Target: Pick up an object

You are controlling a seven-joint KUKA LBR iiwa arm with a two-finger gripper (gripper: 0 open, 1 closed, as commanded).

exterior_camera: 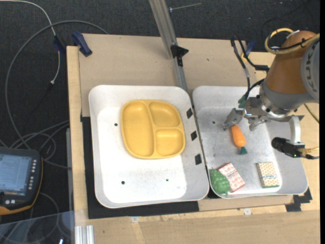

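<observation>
Carrot (pixel 238 136): toy, orange body with a small green tip at its near end, lying in the right bin (pixel 284 187) roughly mid-floor, long axis running toward the bin's front edge. Looking smooth and tapered, so probably prone to rolling or squirting sideways if pinched off-centre.

Gripper (pixel 245 119) is hovering just over the carrot's far end, the arm (pixel 289 75) reaching in from the right. Jaws are standing spread wide, one finger out to the left of the carrot and the other to the right; nothing is sitting between them. Judgement: the fingers are straddling the carrot's narrow width because that is the graspable dimension.

Other items are lying along the right bin's front edge, well apart from the gripper: green toy (pixel 218 181) with a red-and-white packet (pixel 231 176) resting against it, and a small yellow box (pixel 267 174) further right. The left bin (pixel 106 136) is holding a yellow divided tray (pixel 152 128). The carrot is sitting alone, so likely the easiest target.
</observation>
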